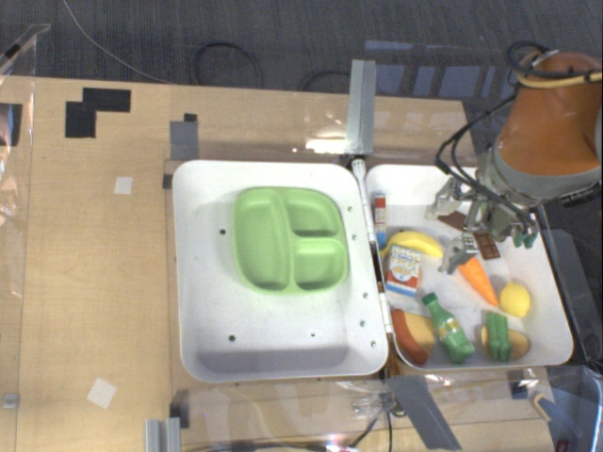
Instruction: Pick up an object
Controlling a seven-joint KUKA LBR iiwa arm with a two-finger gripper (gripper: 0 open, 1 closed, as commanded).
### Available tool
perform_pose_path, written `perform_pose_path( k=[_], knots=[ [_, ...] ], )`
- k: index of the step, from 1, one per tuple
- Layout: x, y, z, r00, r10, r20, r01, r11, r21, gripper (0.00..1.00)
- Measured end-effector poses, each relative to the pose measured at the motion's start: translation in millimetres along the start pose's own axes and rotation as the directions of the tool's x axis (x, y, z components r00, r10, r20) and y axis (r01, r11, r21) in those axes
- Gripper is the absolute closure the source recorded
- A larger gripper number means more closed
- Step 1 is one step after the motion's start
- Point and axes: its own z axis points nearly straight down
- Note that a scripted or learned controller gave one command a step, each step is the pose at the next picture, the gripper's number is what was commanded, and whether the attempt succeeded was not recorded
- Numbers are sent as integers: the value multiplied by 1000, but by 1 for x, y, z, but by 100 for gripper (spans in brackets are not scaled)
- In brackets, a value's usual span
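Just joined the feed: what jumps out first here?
A green divided tray sits alone in the left bin. The right bin is crowded with toy food: banana, carrot, lemon, green bottle. The gripper hangs over the carrot.

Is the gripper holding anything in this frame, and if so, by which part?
Cannot be told. The gripper hangs over the right bin, just above the carrot and beside the banana, but nothing shows between it.
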Motion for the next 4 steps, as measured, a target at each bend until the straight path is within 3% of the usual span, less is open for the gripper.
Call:
perform_pose_path(
  k=[1, 2, 3, 4],
  knots=[
    [-1, -87, 115, 998, 64, -5, -64, 998, 1, 0],
    [-7, -84, 99, 999, 53, 10, -53, 999, 2, 100],
    [-9, -28, -33, 990, 137, 16, -137, 991, -1, 100],
    [-6, -30, -27, 990, 140, 3, -140, 990, 0, 0]
  ],
)
